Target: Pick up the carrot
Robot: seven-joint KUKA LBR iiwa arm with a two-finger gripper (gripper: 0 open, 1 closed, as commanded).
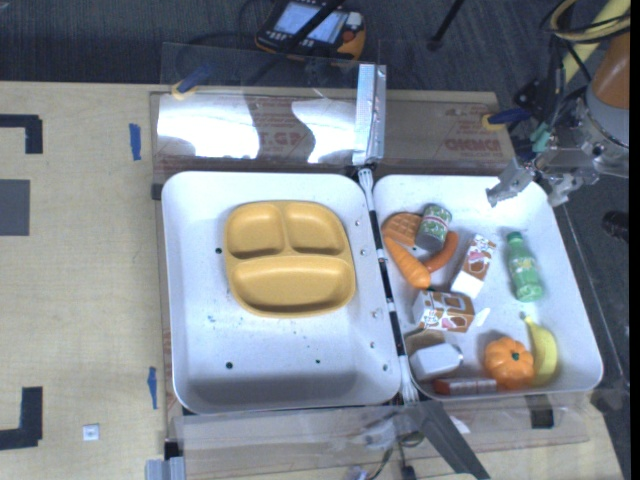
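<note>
Right shallow white bin: long orange plastic carrot lying aslant near its left wall, touching a small green-labelled can and a ridged orange-brown bread piece; green plastic bottle toward the right wall; yellow banana beside a round orange pumpkin at the near corner; two small printed cartons mid-bin. Left shallow white bin: yellow three-compartment tray. Two-finger gripper at the right bin's far right corner, well apart from the carrot, holding nothing; how far open, cannot tell.
</note>
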